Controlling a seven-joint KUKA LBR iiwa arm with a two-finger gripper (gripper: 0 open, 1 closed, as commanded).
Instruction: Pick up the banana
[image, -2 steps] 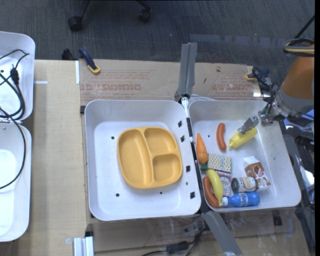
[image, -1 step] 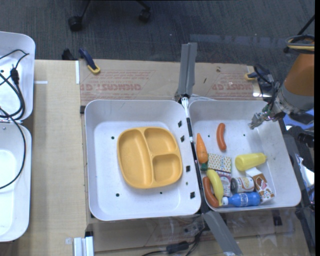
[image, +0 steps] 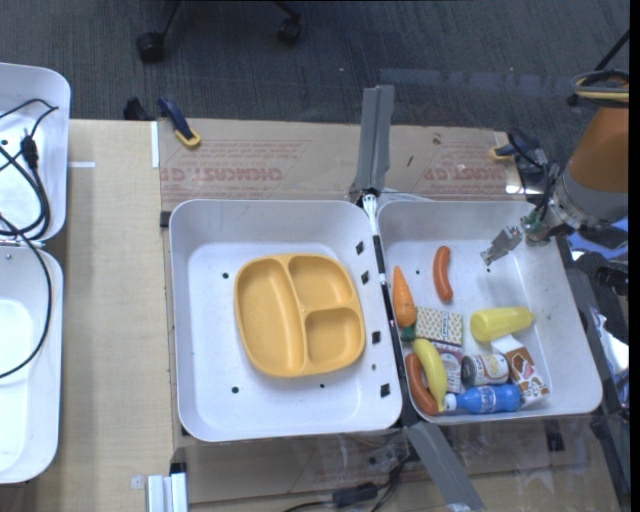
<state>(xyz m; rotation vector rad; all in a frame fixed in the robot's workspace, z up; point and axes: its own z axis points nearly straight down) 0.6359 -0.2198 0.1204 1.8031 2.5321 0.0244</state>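
Note:
The banana (image: 432, 368) is small and yellow. It lies lengthwise near the front left corner of the right bin (image: 560, 300), packed among other toy foods. My gripper (image: 503, 244) hangs over the back right part of that bin, well behind and to the right of the banana. Nothing is visibly in its grasp. The grey arm with its orange band (image: 603, 150) comes in from the upper right.
Crowding the banana are a red sausage-like piece (image: 418, 386), a cracker box (image: 438, 326), a small can (image: 487, 368) and a blue bottle (image: 485, 400). A carrot (image: 402, 297), a red sausage (image: 442, 273) and a yellow bottle (image: 500, 322) lie further back. A yellow divided plate (image: 298, 312) occupies the left bin.

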